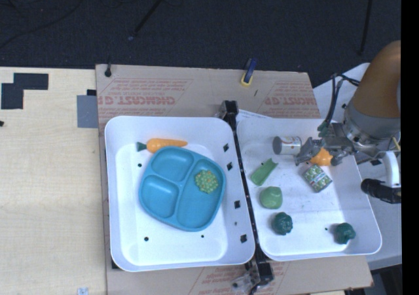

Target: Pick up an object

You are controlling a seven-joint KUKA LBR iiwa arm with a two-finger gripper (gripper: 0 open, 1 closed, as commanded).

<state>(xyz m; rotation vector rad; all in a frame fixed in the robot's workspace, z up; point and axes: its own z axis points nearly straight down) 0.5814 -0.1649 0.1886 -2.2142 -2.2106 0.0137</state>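
End effector over right bin — orange piece, small can, grey cylinder close by

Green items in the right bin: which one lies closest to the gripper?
The flat green wedge, lying at the bin's upper left just below the gripper. The round green piece and two dark green florets lie farther down.

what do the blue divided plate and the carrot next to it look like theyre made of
Blue divided plate: looks like molded plastic, with a uniform colour, rounded compartment walls and a soft satin sheen.
Carrot: probably a plastic or rubber toy, with flat, even orange, a smooth surface and a small dark green tip; the picture can't settle whether it is hard or soft.
Both lie in the left white bin.
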